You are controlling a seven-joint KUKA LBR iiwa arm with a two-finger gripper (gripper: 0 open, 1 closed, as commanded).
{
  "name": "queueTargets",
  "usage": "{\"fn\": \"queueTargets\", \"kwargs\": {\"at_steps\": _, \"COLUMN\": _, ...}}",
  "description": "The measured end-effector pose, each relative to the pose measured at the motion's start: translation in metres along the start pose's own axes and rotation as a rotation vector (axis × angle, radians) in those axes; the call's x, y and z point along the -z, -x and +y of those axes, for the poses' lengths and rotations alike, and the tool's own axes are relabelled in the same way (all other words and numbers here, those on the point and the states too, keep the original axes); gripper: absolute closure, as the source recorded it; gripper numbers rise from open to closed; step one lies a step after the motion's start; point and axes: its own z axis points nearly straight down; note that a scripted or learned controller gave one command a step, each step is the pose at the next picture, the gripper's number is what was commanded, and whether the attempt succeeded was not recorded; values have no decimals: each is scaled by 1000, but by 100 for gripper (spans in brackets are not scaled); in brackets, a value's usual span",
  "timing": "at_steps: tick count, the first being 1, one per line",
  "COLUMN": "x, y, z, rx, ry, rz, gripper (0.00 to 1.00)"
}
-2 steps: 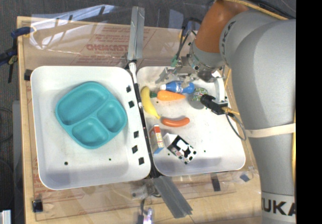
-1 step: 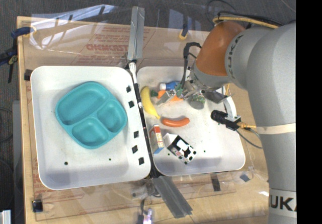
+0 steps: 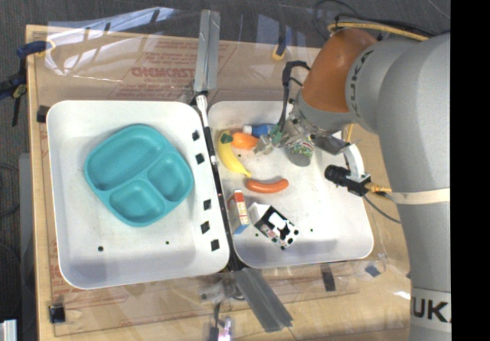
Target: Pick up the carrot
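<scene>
An orange carrot lies in the far left part of the right bin, against the top end of a yellow banana. My gripper hangs low over the bin just to the right of the carrot, close to it, under the arm's orange band. A small blue object sits between the carrot and the gripper. Whether the gripper touches the carrot cannot be told.
A red-orange sausage-shaped piece lies mid-bin. A small stick-like tube and a black-and-white toy sit near the front. The left bin holds a teal divided plate. A black cable connector hangs at the right.
</scene>
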Motion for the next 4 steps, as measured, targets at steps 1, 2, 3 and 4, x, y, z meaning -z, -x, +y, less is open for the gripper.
{"fn": "queueTargets", "kwargs": {"at_steps": 1, "x": 58, "y": -69, "z": 42, "rx": 44, "ry": -13, "rz": 19, "gripper": 100}}
{"fn": "queueTargets", "kwargs": {"at_steps": 2, "x": 72, "y": -68, "z": 41, "rx": -262, "ry": -17, "rz": 16, "gripper": 100}}
{"fn": "queueTargets", "kwargs": {"at_steps": 3, "x": 72, "y": -68, "z": 41, "rx": -261, "ry": -17, "rz": 16, "gripper": 0}}
{"fn": "queueTargets", "kwargs": {"at_steps": 4, "x": 4, "y": -13, "z": 37, "rx": -341, "ry": 2, "rz": 11, "gripper": 0}}
